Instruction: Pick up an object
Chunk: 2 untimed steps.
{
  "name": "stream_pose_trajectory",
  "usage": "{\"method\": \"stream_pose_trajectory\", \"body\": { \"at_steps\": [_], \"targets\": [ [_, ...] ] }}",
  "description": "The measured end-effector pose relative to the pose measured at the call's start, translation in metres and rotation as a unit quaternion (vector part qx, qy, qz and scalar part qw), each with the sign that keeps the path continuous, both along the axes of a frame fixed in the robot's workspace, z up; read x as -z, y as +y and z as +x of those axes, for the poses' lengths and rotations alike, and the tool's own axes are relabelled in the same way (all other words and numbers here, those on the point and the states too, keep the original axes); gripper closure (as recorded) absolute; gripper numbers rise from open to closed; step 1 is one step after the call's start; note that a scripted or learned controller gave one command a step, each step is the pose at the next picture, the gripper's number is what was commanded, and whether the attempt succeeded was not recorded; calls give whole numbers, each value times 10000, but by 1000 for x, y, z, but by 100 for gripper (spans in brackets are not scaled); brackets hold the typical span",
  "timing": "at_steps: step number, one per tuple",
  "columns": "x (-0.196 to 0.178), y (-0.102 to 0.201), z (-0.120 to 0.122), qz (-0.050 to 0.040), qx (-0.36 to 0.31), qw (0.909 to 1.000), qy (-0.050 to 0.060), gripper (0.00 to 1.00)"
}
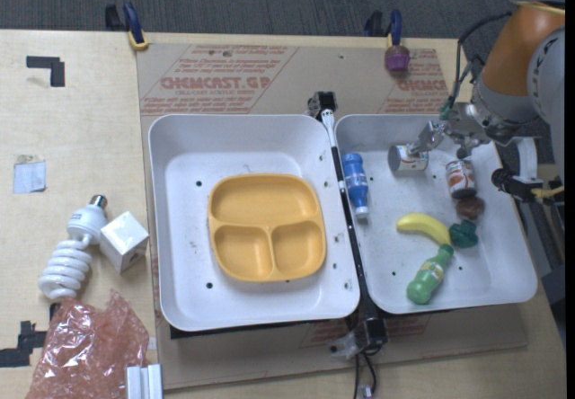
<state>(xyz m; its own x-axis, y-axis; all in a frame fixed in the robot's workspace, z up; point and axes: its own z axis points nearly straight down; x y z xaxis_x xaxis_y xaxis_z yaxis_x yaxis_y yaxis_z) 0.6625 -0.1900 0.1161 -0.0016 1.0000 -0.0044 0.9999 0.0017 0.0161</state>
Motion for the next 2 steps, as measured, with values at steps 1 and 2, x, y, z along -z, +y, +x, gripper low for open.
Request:
{"method": "stream_pose_trajectory", "body": {
  "at_steps": [1, 2],
  "targets": [
    [24, 81, -60, 20, 7, 10000, 80, 0],
    [13, 80, -59, 15, 15, 10000, 70, 100]
  ]
}}
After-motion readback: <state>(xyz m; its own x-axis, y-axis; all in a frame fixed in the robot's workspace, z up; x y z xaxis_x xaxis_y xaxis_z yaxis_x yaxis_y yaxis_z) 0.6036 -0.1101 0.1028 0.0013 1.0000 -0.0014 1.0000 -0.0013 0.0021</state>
